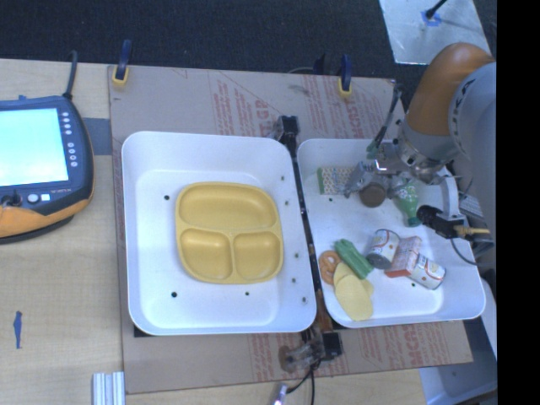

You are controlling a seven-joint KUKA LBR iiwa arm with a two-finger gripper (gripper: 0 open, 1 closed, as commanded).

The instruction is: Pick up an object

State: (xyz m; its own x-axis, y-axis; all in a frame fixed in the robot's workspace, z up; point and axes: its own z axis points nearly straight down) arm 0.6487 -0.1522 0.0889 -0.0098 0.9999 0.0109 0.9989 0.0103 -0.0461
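While the arm reaches over the right bin: grey two-finger gripper [377,175] hangs above a small brown round object [373,196].
Fingers: probably apart, view poor.
Object place: shallow white right bin [472,298], near its far edge, for easy reach.

Yellow 3-compartment tray [229,232] in left bin [143,294]; handheld touchscreen pendant [38,163] on bench, far left.

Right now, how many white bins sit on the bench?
2: the left bin holds a yellow divided tray; the right bin, beside it, holds the small objects under the gripper.
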